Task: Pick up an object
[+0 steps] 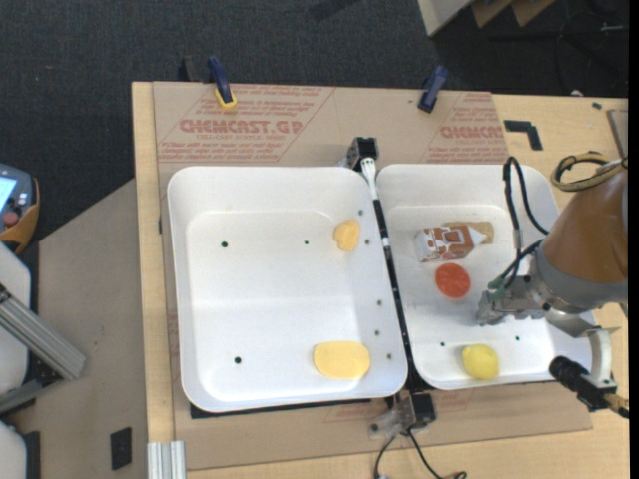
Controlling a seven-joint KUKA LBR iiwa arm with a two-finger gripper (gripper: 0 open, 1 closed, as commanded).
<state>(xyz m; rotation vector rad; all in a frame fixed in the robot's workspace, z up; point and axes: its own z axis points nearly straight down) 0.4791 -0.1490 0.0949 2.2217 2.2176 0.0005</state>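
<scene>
Two white bins sit on the surface: the left bin (200, 267) holds two yellow lumps, at 2 o'clock (346, 235) and 5 o'clock (341, 359); the right bin (439, 367) holds a packet (451, 241), red ball (453, 280) and yellow ball (480, 361). Beside the red ball, at 3 o'clock, the gripper (496, 302) hangs, its grip impossible to judge.

Arm (589, 242) reaches in from right, claw (492, 307) pointing down, low.

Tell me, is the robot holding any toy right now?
Nothing is held. The end effector sits in the right bin, beside the red ball, not touching it.
</scene>
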